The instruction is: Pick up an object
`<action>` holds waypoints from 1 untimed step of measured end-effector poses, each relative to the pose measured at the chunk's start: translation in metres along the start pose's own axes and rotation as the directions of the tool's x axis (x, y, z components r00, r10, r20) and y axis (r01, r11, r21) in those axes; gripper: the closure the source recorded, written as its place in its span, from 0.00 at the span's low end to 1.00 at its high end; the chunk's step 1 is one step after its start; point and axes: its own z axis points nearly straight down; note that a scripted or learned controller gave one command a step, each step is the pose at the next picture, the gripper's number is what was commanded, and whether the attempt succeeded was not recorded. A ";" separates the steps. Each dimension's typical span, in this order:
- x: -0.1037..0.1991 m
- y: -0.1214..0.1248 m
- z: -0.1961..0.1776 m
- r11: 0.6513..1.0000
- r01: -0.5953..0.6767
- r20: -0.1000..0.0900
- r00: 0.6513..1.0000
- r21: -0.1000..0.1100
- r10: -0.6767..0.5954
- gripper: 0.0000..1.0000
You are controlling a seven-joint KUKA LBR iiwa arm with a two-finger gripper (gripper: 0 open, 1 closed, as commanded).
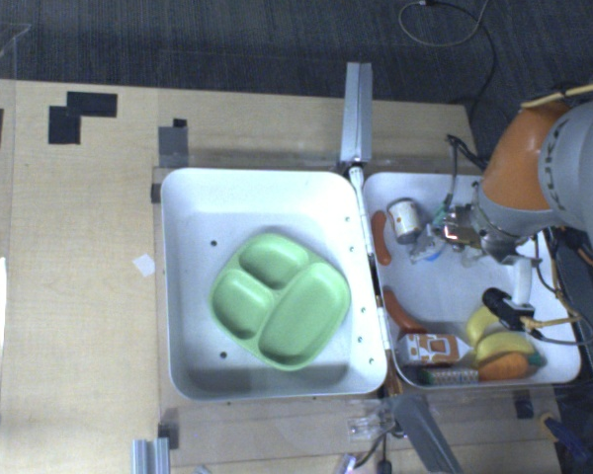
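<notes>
Piled food toys, banana (501, 344) and box (430, 348), are sitting along the right bin's (570, 371) near wall while the gripper (445, 235), its grip unreadable, is hovering beside the metal cup (405, 217), likely lining up a pick.

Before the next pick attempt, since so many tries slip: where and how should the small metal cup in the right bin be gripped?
Grip the metal cup across its round side wall, coming down from above. It appears to lie tipped on its side with open floor around it. The sausage lies to its left, so close the pinch along the bin's length, I'd judge.
</notes>
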 end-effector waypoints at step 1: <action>0.001 0.002 -0.012 1.000 -0.001 -0.001 1.000 -0.005 0.001 1.00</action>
